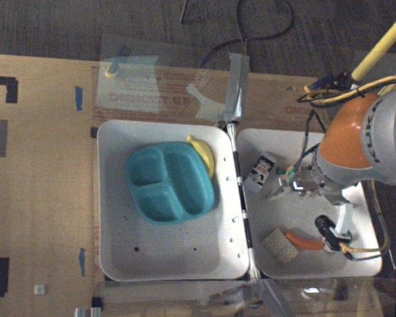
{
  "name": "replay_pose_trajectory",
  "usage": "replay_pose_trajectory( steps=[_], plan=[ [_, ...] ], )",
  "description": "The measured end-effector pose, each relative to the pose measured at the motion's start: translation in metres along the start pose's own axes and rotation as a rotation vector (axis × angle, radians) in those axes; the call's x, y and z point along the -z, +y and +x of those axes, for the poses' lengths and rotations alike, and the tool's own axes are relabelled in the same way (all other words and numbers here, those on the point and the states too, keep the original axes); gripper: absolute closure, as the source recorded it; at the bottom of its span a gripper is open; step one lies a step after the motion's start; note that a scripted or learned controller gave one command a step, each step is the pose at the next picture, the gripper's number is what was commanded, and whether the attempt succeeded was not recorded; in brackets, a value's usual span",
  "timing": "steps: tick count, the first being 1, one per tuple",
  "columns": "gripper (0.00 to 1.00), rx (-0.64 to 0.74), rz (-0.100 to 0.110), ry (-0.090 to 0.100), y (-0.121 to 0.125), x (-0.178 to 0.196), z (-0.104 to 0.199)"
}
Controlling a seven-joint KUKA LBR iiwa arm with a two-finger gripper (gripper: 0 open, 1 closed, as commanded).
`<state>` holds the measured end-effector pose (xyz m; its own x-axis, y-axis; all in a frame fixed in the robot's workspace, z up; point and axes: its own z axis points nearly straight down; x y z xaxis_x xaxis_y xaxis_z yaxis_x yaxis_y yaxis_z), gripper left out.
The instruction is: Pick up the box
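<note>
Two white bins are being viewed from above. In the right bin (pixel 371 263), a small box (pixel 262 168) is lying at about ten o'clock, near the divider. The gripper (pixel 288 186) is being held just beside it, toward four o'clock; its state cannot be told. A teal plate (pixel 170 183) and a banana (pixel 203 152) are being kept in the left bin (pixel 114 236).

Grey arm (pixel 391 131), orange wrist band (pixel 348 139)

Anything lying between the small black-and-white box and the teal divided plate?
In the camera view, the bins' adjoining rims and a yellow banana lie between the small black-and-white box and the teal divided plate.
</note>
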<state>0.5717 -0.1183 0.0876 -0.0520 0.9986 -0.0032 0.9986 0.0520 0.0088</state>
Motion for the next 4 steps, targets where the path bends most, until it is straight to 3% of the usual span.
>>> replay_pose_trajectory(
  steps=[1, 2, 3, 4],
  plan=[
    [0.0, 0.007, -0.001, 0.001, 0.008, -0.001, -0.031],
    [1.0, 0.008, -0.004, -0.006, 0.009, 0.009, -0.034],
    [1.0, 0.136, 0.009, 0.004, 0.018, 0.095, 0.048],
    [1.0, 0.372, 0.006, 0.002, -0.002, 0.166, -0.006]
  ],
)
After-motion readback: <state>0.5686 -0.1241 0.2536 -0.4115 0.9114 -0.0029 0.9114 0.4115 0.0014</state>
